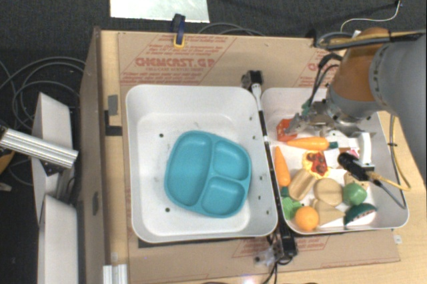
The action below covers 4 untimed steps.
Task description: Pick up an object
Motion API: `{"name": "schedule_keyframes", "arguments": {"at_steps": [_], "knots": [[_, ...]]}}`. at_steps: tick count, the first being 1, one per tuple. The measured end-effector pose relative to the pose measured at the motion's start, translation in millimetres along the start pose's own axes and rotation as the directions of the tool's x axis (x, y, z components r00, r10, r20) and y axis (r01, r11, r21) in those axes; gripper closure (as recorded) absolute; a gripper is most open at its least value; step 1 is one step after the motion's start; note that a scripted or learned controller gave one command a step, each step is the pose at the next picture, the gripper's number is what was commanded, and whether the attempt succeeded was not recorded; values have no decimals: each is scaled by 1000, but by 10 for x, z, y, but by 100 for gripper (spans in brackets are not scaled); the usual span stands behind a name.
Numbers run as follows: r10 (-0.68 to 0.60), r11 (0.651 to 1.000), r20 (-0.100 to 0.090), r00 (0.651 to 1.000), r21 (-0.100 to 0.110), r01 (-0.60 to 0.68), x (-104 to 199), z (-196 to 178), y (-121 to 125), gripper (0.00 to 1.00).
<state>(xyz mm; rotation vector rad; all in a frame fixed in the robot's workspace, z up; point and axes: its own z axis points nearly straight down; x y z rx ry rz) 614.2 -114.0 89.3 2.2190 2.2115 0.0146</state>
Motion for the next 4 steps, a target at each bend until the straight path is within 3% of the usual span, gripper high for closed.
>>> {"name": "schedule_keyframes", "arguments": {"at_steps": [1, 2, 3, 4], "knots": [[-1, 1000, 1, 1000, -4, 1, -225, -18, -605, 0], [-12, 1000, 2, 1000, -2, 12, 40, -1111, -212, 0], [-4, 1000, 2, 1000, 11, 4, 191, 85, -516, 0], [-7, 1000, 0, 1000, 9, 7, 188, -63, -497, 100]]}}
